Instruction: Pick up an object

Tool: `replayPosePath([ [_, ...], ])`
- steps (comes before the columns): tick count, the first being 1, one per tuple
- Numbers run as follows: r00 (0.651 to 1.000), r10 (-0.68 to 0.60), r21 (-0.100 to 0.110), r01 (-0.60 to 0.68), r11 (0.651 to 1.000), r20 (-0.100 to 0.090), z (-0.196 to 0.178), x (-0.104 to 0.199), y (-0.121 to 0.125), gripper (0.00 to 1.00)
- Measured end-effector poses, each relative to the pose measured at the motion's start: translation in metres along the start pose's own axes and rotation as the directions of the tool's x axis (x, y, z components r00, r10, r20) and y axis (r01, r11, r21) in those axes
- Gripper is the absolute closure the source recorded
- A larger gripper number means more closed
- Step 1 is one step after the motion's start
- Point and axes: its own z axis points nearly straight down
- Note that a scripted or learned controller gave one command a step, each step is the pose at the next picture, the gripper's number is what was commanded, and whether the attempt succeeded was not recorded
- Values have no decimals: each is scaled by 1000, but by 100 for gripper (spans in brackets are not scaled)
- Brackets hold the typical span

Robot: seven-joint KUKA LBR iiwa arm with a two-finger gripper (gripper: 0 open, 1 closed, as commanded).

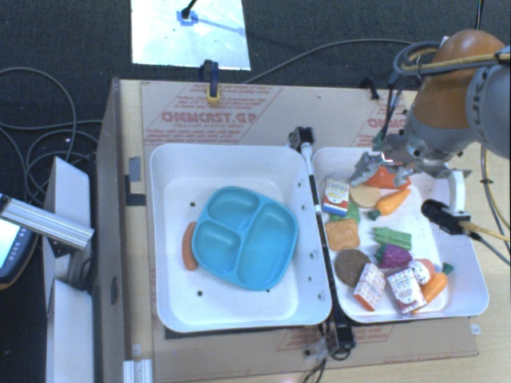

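The tool (374,166) hangs low in the right bin's (471,294) far corner, right above the toy food pile (383,246), but can't tell if it's apart or together.

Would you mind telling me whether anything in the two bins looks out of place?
One thing: a toy sausage lies on the left bin's floor, beside the blue divided plate, not on it.
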Motion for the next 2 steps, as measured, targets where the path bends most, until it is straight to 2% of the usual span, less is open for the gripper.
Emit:
replayPosePath([
  [1, 1000, 2, 2, -2, 1000, 1, 96, -47, -43, 0],
  [2, 1000, 6, 30, -5, 1000, -7, 113, -52, 47, 0],
])
